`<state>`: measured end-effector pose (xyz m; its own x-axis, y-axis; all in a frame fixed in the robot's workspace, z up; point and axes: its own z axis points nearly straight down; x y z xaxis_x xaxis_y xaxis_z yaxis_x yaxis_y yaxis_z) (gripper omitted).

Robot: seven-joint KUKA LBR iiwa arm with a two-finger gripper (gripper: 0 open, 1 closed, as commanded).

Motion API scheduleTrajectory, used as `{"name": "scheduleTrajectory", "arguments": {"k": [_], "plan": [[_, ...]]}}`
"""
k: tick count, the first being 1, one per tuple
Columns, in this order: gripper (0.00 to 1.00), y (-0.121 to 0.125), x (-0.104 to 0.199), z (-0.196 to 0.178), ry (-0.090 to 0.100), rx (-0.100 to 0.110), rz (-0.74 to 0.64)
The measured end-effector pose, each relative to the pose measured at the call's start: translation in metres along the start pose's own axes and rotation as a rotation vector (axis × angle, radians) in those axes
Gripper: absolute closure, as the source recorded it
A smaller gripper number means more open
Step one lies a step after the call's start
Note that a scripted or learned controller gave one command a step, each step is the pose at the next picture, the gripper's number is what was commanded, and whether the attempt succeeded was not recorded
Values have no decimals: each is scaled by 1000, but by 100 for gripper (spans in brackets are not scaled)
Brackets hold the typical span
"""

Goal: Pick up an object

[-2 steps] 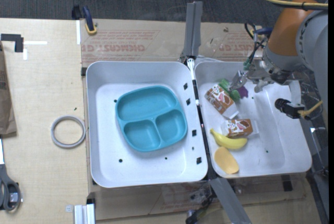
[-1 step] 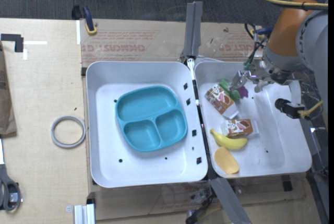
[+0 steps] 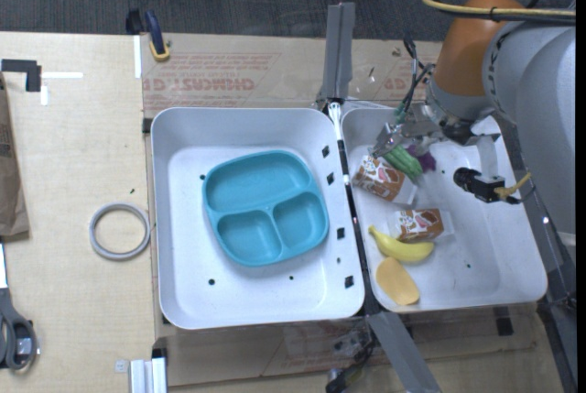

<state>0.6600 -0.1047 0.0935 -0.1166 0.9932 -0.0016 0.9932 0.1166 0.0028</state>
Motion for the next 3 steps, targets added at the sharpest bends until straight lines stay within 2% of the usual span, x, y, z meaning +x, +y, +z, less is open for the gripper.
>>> {"name": "scheduleTrajectory", "arguments": {"k": [1,2,3], "plan": [[0,0,0,0,0,0,0],[100,1,-2,-10,-4,-2,0],[100,5,47,-99,0,3,57]]}}
